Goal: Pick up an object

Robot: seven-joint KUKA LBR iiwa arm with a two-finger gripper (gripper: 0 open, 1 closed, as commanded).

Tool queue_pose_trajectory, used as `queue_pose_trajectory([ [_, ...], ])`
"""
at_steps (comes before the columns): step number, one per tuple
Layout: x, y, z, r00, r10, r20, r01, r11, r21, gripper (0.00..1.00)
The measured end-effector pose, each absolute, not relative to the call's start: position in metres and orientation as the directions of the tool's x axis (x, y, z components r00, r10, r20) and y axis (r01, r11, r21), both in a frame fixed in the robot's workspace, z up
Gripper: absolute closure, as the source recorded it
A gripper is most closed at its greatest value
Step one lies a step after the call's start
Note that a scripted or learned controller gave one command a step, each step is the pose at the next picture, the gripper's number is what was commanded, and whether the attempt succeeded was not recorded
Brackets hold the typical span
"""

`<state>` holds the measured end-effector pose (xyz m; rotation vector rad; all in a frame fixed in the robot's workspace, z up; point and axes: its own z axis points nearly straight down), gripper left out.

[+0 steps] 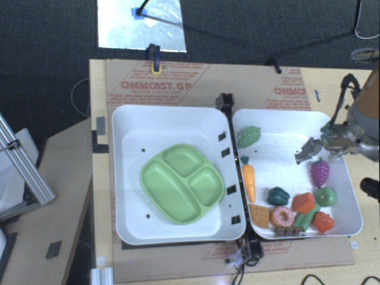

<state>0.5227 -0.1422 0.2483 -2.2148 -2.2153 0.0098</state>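
The gripper (309, 151) hangs over the right bin (279, 144), just up-left of the grapes (319, 173). Whether its fingers are apart or together cannot be told; nothing visible is held. The grapes lie near the right wall; likely light, stiff plastic with a bumpy, slightly slippery surface. Grasp across the widest middle.

We look down from one fixed camera set above the tabletop (196, 79), tilted at a slant rather than straight overhead — the far edge sits toward the top of our view, the near edge at the bottom. We stand far enough off to take in both white bins whole, the left bin (127, 159) and the right bin (341, 206), with dark floor beyond. The arm (365, 108) enters from our right.
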Motion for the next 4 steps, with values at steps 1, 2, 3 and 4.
queue_pose_trajectory([
  [1,0.525,-0.142,0.255,-0.003,1.000,0.000,1.000,0.003,0.001,0.00],
  [2,0.520,-0.138,0.194,-0.001,1.000,0.001,1.000,0.001,-0.003,0.00],
  [3,0.526,-0.132,0.149,-0.002,1.000,0.001,1.000,0.002,-0.002,0.00],
  [4,0.532,-0.133,0.105,-0.001,1.000,0.001,1.000,0.001,-0.002,0.00],
])
